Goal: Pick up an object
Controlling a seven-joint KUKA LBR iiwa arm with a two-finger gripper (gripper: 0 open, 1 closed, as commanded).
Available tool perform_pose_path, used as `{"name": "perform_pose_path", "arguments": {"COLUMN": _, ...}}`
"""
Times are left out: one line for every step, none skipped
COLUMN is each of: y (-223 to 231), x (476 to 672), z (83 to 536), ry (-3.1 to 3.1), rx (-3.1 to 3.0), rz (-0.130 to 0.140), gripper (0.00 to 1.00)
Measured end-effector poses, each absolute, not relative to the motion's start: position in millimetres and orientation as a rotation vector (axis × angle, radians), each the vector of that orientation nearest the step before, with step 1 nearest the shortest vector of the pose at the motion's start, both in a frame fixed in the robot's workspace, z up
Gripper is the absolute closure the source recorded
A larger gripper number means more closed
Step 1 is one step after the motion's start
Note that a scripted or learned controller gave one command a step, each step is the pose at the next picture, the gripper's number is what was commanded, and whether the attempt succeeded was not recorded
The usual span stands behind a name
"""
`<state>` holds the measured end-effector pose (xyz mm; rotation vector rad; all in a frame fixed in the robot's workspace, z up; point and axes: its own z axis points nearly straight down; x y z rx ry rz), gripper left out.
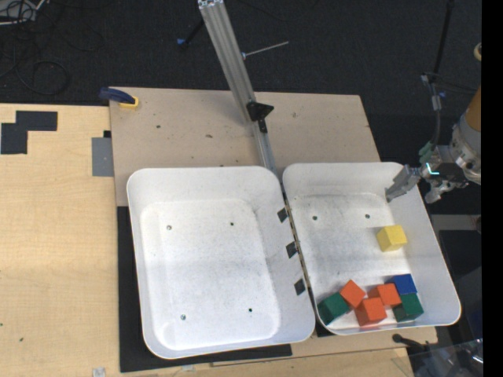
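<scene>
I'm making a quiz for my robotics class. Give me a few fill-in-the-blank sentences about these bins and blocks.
1. All the blocks lie in the ____ bin.
2. The block lying apart from the cluster is ____.
3. The pincer hovers over that bin's far ____ corner.
4. The blue block sits beside ____ green blocks.

Missing words: right; yellow; right; two

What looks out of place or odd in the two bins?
Nothing looks spilled or damaged. The yellow block lies alone in the right bin, apart from the other blocks crowded in its near corner. The gripper hangs over that bin's far right edge.
</scene>
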<state>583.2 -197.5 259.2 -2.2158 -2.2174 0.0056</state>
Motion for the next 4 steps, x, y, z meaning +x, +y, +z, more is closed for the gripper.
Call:
{"name": "perform_pose_path", "arguments": {"y": -198, "x": 584.0, "z": 262, "ry": -2.222, "rx": -2.217, "rz": 0.003, "gripper": 0.0}}
{"name": "perform_pose_path", "arguments": {"y": -194, "x": 583.3, "z": 218, "ry": -2.217, "rx": -2.216, "rz": 0.006, "gripper": 0.0}}
{"name": "perform_pose_path", "arguments": {"y": -193, "x": 587.9, "z": 172, "ry": -2.216, "rx": -2.217, "rz": 0.006, "gripper": 0.0}}
{"name": "perform_pose_path", "arguments": {"y": -191, "x": 589.0, "z": 131, "ry": -2.219, "rx": -2.222, "rz": 0.001, "gripper": 0.0}}
